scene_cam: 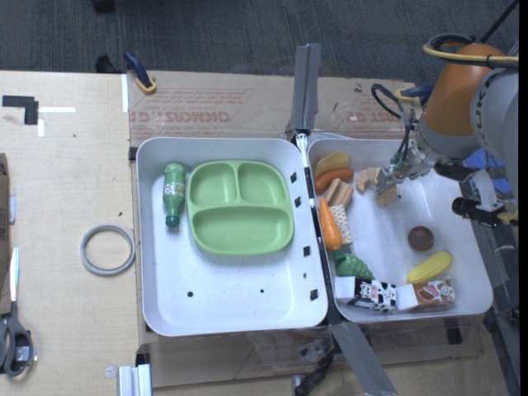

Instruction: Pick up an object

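Note:
The right bin (388,221) holds several toy foods. Along its left side lie a yellow-orange piece (332,162), a red sausage (333,175), tan wafers (338,193), an orange carrot (330,226) and a green leafy piece (353,265). A brown round piece (421,238) and a yellow banana-like piece (430,266) sit at the right. A cow-patterned box (375,294) and an orange box (434,292) lie at the front. My gripper (387,186) hangs low at the bin's back, just right of a beige chunk (367,177). I cannot tell whether they touch.
The left bin (165,295) carries a green divided plate (239,206) and a green bottle (172,193). On the bench at the left lie a tape ring (107,248) and scissors (15,343). A grey bar (305,89) stands behind the bins.

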### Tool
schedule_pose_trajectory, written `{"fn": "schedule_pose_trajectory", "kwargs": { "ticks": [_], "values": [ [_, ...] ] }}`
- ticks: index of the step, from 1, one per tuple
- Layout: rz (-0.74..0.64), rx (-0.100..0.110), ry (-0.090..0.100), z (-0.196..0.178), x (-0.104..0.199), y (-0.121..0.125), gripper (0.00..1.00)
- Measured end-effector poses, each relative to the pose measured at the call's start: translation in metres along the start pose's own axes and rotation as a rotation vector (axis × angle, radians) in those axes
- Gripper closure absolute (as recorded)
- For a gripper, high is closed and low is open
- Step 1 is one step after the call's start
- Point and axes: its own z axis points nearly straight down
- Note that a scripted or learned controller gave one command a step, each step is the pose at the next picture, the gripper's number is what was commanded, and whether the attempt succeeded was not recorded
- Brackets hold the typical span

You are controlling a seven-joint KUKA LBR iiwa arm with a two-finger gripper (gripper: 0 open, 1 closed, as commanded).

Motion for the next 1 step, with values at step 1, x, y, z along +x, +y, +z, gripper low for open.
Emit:
{"fn": "schedule_pose_trajectory", "kwargs": {
  "ticks": [1],
  "values": [
    [0.042,-0.002,0.002,-0.0923,0.0706,0.0150,1.00]
  ]
}}
